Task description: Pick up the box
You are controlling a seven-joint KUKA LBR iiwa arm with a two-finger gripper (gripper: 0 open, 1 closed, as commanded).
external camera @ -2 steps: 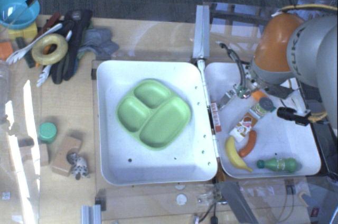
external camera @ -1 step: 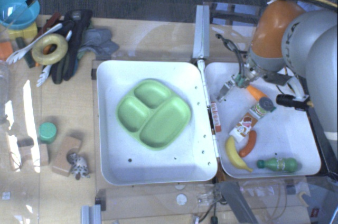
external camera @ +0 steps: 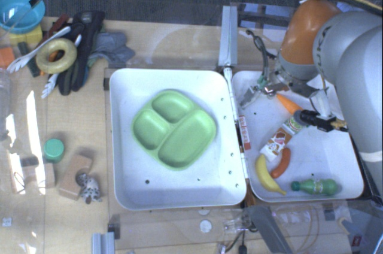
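Note:
A small white and red box [external camera: 279, 141] with a green end lies tilted in the middle of the right bin [external camera: 335, 157]. My gripper [external camera: 256, 92] hangs low over that bin's far left corner, up and to the left of the box and apart from it. An orange carrot [external camera: 288, 103] lies between the gripper and the box. Nothing shows in the gripper's grasp.
A yellow banana [external camera: 267, 175], a red sausage [external camera: 280, 164] and a green bottle [external camera: 315, 187] lie near the right bin's front. The left bin [external camera: 128, 187] holds a green divided plate [external camera: 174, 129]. Loose items crowd the bench at the left.

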